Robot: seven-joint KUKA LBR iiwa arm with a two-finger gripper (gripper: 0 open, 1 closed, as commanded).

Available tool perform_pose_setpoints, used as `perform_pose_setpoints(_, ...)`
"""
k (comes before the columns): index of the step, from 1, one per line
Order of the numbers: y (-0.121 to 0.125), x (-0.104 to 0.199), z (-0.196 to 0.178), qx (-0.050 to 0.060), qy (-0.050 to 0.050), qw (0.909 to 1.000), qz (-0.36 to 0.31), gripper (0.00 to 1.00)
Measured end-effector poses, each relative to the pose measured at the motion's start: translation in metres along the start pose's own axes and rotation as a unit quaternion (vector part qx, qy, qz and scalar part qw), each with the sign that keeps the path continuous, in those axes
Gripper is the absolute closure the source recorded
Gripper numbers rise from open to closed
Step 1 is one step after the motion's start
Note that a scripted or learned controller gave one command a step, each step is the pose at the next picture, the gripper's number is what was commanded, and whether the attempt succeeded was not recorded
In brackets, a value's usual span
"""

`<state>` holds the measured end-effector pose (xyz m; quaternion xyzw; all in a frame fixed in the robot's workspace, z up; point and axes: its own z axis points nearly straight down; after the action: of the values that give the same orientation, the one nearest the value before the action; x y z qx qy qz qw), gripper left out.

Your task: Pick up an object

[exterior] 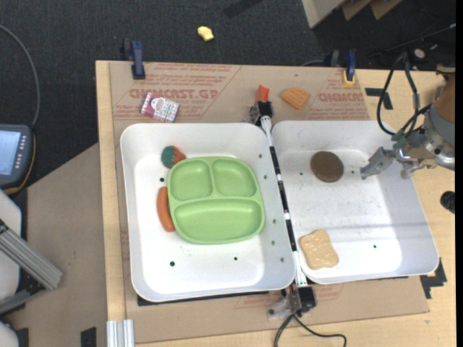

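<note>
A brown round cookie (327, 166) lies in the upper left part of the right bin (405, 259). A tan, toast-like piece (319, 250) rests near that bin's front left corner. In the left bin (145, 266) a green divided plate (214, 199) sits with an orange sausage shape (165, 210) along its left side and a small green and orange item (172, 155) at its top left. My gripper (376, 163) hangs low over the right bin's upper right area, a short way right of the cookie and apart from it, with nothing seen in it.
On the cardboard behind the bins lie a small printed packet (160, 107), an orange block (262, 91) and a tan biscuit (295, 97). Blue clamps (135, 58) hold the board's back edge. Black cables (394, 92) loop beside the arm.
</note>
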<state>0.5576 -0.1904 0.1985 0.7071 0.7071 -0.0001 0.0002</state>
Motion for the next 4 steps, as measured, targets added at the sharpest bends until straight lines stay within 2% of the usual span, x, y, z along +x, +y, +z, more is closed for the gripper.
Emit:
perform_pose_setpoints(1,0.057,0.055,0.066,0.000,0.001,1.0000,-0.004,0.00)
perform_pose_setpoints(2,0.069,0.071,0.114,0.000,-0.001,1.0000,-0.001,0.00)
perform_pose_setpoints(3,0.073,0.070,0.097,-0.007,-0.002,1.0000,-0.001,1.00)
perform_pose_setpoints(4,0.072,0.070,0.098,-0.006,-0.002,1.0000,-0.001,0.00)
